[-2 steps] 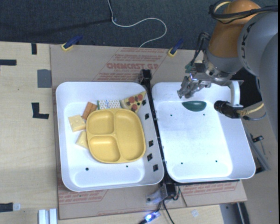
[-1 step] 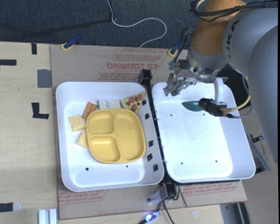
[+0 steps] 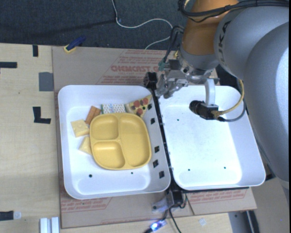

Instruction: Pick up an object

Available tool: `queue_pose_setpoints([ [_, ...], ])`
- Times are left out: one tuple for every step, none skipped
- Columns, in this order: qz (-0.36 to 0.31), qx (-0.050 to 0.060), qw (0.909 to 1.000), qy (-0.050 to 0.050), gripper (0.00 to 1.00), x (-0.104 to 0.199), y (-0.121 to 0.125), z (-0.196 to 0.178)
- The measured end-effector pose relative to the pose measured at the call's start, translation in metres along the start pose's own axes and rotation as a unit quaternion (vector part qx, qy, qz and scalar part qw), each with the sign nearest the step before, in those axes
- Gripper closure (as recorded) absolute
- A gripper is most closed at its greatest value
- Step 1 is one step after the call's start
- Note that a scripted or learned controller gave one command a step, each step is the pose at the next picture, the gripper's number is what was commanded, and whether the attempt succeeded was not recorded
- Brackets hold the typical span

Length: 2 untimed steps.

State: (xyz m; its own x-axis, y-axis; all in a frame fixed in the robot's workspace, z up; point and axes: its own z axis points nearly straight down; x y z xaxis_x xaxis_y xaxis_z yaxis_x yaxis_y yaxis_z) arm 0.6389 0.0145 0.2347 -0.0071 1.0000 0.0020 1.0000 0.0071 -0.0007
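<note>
In the left bin [image 3: 70, 178] lies a yellow divided plate [image 3: 120, 141], face up. Small pieces are tucked along its upper and left edges: an orange block [image 3: 92, 114], a pale yellow square [image 3: 79, 128], another pale piece [image 3: 85, 145], a white dotted piece [image 3: 112, 108] and a patterned piece [image 3: 139, 105]. My gripper [image 3: 168, 85] hangs over the far end of the divider between the two bins, up and to the right of the patterned piece. Nothing shows between its tips.
The right bin [image 3: 242, 176] lies under the arm's wrist. The bins sit on a cardboard sheet [image 3: 87, 67] on the wooden bench. A blue and yellow object [image 3: 75, 43] lies on the bench at the far left, and a white cable [image 3: 136, 23] runs behind.
</note>
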Motion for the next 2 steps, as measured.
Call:
queue_pose_setpoints([
  [0.001,0.001,1.0,-0.001,1.0,0.049,0.004,0.018],
  [0.001,0.0,1.0,-0.001,1.0,0.067,0.002,0.001],
])
